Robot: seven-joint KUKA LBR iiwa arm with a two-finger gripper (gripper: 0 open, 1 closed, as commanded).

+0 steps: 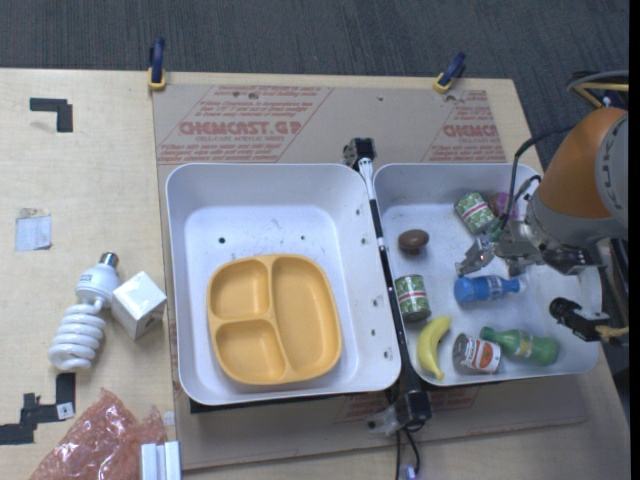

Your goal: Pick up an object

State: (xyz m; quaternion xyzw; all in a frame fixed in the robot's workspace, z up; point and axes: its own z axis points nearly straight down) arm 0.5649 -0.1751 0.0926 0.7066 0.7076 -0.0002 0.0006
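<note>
Two shallow white bins sit side by side on a table (80, 188) covered in part by a printed cardboard sheet (250, 118). The left bin (190, 198) holds a single yellow divided plate (273, 319), three compartments, lying flat toward the near side.

The right bin (430, 188) carries the clutter. A brown oval object (414, 239) lies near its far left. Below it a green-labelled can (411, 297) rests close to the left wall, and a banana (433, 345) curves along the near left corner. Beside the banana lies a can with a red and white label (477, 354), and just right of that a green bottle (524, 345) lies on its side. A second green-labelled can (473, 211) sits tilted near the far wall. A blue bottle (487, 289) lies on its side at the middle of the bin.

The grey arm with its orange band (585, 173) reaches in over the right bin. Its hand (480, 258) hangs just above the blue bottle, between that bottle and the tilted can, its metal fingers (472, 262) pointing down and left. How far apart they stand cannot be told from this angle, and nothing is visibly gripped.

On the table left of the bins lie a spiral light bulb (82, 320), a small white box (139, 304) and a red mesh bag (95, 438).
</note>
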